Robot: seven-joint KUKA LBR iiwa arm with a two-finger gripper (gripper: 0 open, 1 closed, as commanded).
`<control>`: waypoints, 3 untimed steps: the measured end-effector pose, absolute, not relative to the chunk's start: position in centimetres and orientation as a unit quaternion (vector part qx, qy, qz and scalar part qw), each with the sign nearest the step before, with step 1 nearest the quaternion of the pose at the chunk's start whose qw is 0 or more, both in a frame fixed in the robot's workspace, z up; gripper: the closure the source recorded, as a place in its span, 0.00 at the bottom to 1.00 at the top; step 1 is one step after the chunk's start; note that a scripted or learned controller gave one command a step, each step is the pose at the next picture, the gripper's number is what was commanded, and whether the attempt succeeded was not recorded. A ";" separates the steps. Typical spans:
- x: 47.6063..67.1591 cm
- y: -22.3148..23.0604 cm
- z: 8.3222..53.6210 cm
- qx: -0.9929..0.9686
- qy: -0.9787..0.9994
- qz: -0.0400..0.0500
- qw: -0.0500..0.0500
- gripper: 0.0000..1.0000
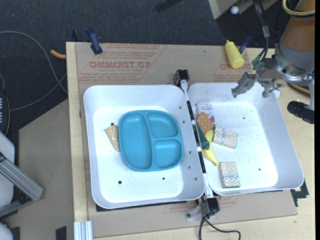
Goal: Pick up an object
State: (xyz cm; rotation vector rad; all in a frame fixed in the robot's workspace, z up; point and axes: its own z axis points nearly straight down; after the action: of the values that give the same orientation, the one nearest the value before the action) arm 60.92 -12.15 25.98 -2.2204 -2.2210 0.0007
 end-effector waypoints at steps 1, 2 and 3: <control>57.2 -8.2 18.7 -0.707 -0.707 0.000 0.001 0.00; 56.7 -9.3 8.9 -0.707 -0.707 -0.003 -0.004 0.00; 60.0 -9.6 8.5 -0.707 -0.707 -0.001 -0.001 0.00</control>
State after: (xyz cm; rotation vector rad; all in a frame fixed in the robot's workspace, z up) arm 60.03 -9.64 8.47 -2.2228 -2.2220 -0.0017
